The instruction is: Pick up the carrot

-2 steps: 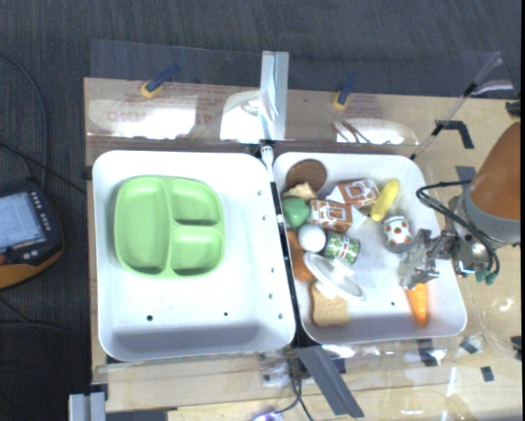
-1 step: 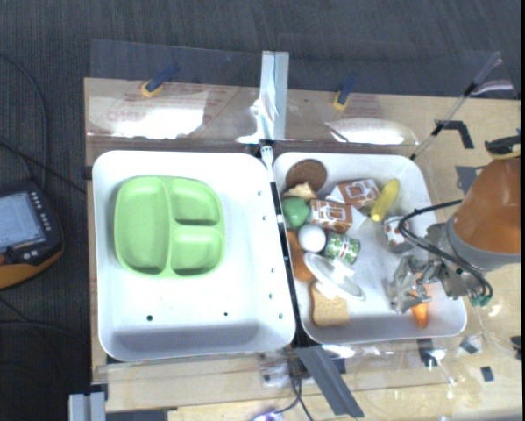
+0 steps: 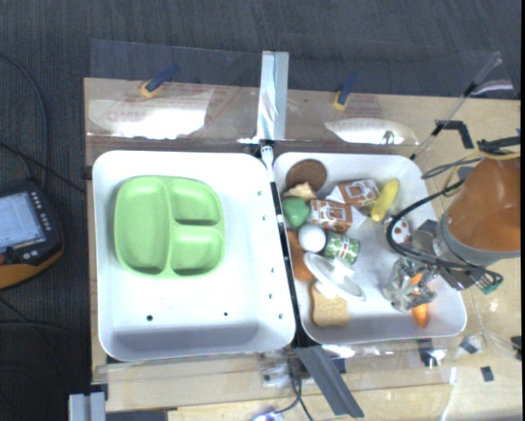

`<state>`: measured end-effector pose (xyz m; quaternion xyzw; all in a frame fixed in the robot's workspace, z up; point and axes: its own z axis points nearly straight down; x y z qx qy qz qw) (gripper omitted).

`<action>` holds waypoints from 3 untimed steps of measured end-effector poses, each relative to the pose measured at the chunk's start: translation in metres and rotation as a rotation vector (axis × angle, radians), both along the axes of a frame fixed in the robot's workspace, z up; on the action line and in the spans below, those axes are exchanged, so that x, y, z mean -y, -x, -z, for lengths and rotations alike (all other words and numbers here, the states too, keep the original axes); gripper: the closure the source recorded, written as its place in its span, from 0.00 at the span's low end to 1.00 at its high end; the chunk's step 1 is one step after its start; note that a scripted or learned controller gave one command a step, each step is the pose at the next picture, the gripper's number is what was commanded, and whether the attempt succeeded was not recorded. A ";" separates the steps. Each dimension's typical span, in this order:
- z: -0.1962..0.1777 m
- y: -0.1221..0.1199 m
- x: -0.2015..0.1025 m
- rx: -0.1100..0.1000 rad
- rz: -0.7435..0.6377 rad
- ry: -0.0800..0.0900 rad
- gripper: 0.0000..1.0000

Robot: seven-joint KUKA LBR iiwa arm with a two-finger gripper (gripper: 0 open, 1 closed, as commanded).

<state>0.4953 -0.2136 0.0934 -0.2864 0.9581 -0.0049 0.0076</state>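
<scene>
**Hand low over carrot in crowded right bin**

One tabletop (image 3: 157, 103) carries two white bins. The left bin (image 3: 139, 323) holds a single green divided plate (image 3: 168, 225), with bare floor all round it. The right bin (image 3: 450, 323) is crowded toward its left wall: one yellow banana (image 3: 385, 198), one white egg (image 3: 312, 238), one slice of toast (image 3: 329, 307), one small can (image 3: 343, 249). The hand (image 3: 408, 289) sits near the bin's front right corner; whether it is spread or pinched I cannot tell. One carrot (image 3: 421, 315) lies just beside it, close to the front rim.
</scene>
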 end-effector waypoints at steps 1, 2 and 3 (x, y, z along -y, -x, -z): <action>-0.126 -0.022 -0.065 -0.003 -0.022 -0.003 1.00; -0.057 -0.018 -0.049 -0.020 -0.534 -0.005 1.00; -0.044 0.010 0.009 -0.019 -0.868 -0.001 1.00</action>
